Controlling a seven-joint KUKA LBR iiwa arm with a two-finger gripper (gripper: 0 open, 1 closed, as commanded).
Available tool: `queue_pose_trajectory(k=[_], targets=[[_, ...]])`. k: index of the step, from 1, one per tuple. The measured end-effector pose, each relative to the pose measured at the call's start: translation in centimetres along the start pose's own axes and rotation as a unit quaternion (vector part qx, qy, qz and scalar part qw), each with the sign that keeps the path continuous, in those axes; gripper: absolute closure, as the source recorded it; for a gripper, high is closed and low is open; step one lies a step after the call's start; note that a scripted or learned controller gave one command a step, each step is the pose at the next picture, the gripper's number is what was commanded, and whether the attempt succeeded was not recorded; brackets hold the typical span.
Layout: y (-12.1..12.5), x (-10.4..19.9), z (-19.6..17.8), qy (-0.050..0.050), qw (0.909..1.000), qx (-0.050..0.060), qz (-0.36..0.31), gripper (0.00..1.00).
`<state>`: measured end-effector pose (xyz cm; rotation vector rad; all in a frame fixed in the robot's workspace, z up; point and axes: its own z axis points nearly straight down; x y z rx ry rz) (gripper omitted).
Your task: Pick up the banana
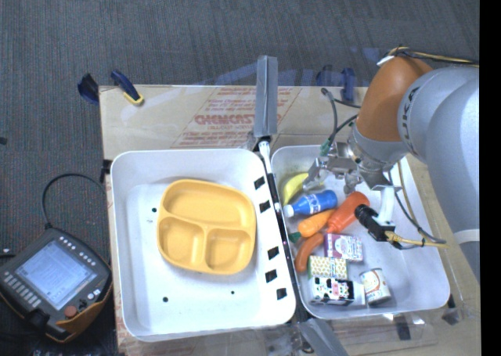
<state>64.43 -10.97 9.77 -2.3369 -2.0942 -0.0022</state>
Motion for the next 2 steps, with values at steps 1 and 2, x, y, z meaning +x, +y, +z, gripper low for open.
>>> queue_pose_trajectory(k=[1, 2], targets=[[-0.19, 1.55, 0.50, -0.005, 1.0000, -0.001, -0.001, 0.00], [-0.59, 1.94, 0.54, -0.006, 0.9988, 0.000, 0.048, 0.00]])
